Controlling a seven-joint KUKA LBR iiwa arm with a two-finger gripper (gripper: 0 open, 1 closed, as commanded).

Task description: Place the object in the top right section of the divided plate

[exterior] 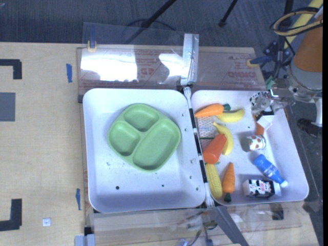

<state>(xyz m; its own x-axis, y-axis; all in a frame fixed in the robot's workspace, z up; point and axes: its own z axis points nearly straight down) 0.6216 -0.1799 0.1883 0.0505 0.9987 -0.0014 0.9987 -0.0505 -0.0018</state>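
Observation:
The green divided plate (144, 136) lies in the left white bin (97, 183); its three sections hold nothing. My gripper (262, 106) hangs over the upper right corner of the right bin (296, 163), far from the plate. Just below it lie a small orange and white piece (260, 127) and a small white and grey object (255, 143). Whether the gripper touches either one is not visible.
The right bin holds several toy foods: a carrot (209, 110), two bananas (231, 117) (226, 137), a red-orange pepper (214, 147), a corn cob (213, 180), a second carrot (228, 177), a blue bottle (269, 169) and a cow-patterned carton (260, 187). A ridge (195, 137) divides the bins.

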